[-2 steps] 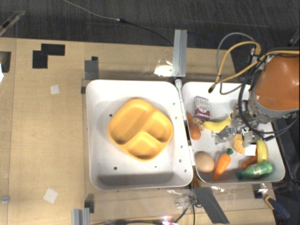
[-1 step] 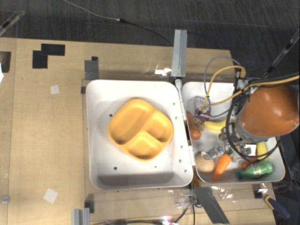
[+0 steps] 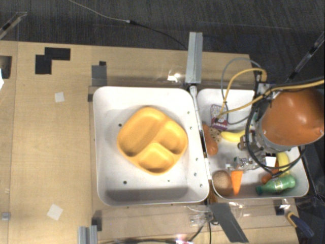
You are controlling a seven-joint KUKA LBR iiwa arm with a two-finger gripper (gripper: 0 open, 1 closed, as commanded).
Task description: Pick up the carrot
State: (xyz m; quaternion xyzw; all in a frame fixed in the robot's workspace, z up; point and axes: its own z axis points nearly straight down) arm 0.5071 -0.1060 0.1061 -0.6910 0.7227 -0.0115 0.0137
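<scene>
The carrot (image 3: 236, 182) is a short orange cone lying near the front wall of the right bin (image 3: 303, 173), tip toward the front. My gripper (image 3: 244, 161) hangs just above and slightly behind the carrot's thick end, under the orange wrist band (image 3: 292, 118). The arm's bulk and its cables hide most of the gripper.
Beside the carrot lie a brown round thing (image 3: 221, 178), a reddish sausage (image 3: 211, 145), a banana (image 3: 231, 136), a green bottle (image 3: 275, 185) and a yellow piece (image 3: 282, 160). The left bin (image 3: 106, 187) holds a yellow divided plate (image 3: 152, 139). A metal divider (image 3: 194, 60) stands behind the bins.
</scene>
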